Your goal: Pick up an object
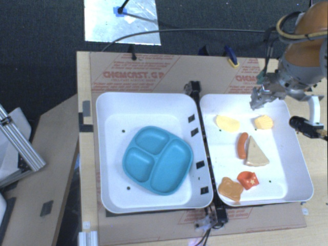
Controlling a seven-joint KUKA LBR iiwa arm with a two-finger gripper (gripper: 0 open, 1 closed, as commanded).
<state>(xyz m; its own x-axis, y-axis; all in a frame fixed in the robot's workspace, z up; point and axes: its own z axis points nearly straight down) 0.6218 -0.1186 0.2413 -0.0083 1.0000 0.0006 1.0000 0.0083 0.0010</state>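
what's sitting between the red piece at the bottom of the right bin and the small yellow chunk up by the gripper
In the camera view, the tan wedge lies between the red piece and the small yellow chunk, with the orange sausage just beside it.

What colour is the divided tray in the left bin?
Light blue; the divided tray shows clearly in the camera view.

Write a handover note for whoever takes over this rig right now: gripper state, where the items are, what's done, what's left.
Gripper: over the right bin's back edge, nothing visibly held.
Right bin: yellow piece, smaller yellow chunk just below the gripper, red sausage beside a tan wedge, red piece and orange piece at the front.
Left bin: blue divided plate.
Done: no pick yet.
Left: grasp and lift one item; the small yellow chunk looks nearest.
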